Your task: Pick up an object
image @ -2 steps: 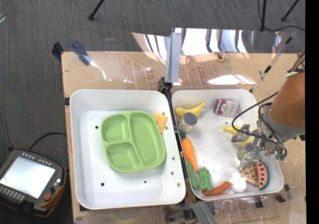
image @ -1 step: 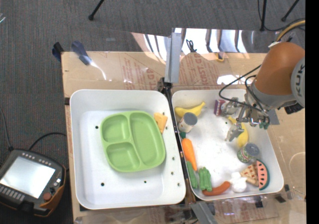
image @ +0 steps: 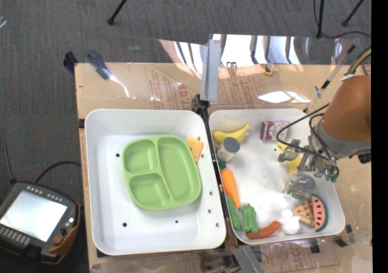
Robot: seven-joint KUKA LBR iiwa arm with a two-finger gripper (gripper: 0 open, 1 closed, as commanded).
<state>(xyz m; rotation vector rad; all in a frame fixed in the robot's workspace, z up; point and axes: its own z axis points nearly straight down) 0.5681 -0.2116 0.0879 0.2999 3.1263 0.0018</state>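
The left bin [image: 97, 144] holds a green divided plate [image: 161, 172]; the right bin [image: 273, 114] holds a banana [image: 233, 134], carrot [image: 230, 187] and watermelon slice [image: 315, 212], the pincer [image: 298, 185] low among them, its grip unclear.

Lime-green plate [image: 161, 171] in the white left bin [image: 97, 144]; orange carrot [image: 230, 186], yellow banana [image: 232, 134], red-and-green watermelon slice [image: 313, 212] in the right.

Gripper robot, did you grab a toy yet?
Not yet. The gripper is down in the right bin among the toys, beside the watermelon slice, but no toy shows between it. The carrot and banana lie untouched. Grabbing and lifting are left.
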